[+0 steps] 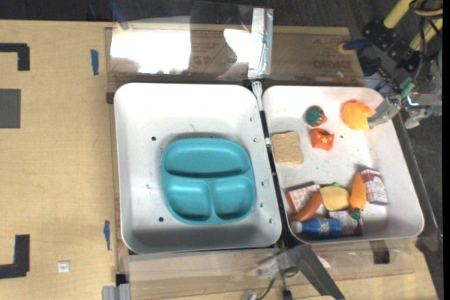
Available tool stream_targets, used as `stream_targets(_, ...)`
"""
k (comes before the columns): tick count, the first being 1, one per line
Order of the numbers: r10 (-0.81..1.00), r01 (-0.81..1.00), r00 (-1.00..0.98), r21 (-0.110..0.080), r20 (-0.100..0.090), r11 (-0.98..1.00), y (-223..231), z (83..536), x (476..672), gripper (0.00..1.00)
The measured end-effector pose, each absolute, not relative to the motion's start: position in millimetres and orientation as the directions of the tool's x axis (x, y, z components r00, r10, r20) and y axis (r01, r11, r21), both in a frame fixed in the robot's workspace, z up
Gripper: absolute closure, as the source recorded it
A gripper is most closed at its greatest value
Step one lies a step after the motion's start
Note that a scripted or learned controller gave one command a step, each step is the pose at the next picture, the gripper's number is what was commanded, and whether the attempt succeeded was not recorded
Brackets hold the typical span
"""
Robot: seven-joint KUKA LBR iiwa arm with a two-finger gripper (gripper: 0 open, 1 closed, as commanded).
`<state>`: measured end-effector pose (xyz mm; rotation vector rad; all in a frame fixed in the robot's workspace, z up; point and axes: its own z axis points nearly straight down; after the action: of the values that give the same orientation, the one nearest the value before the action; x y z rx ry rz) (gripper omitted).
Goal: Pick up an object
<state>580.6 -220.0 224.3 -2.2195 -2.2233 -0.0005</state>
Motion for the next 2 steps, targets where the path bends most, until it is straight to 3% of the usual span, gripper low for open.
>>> stream_targets(1,0.913,0.913,0.408,-0.01,0.018,-0.408,-202.2,95.4,491.6,0.0)
stream_targets(2,0.964,0.964,0.267,0.005,0.001,-0.267,-188.0,86.9,580.6,0.0)
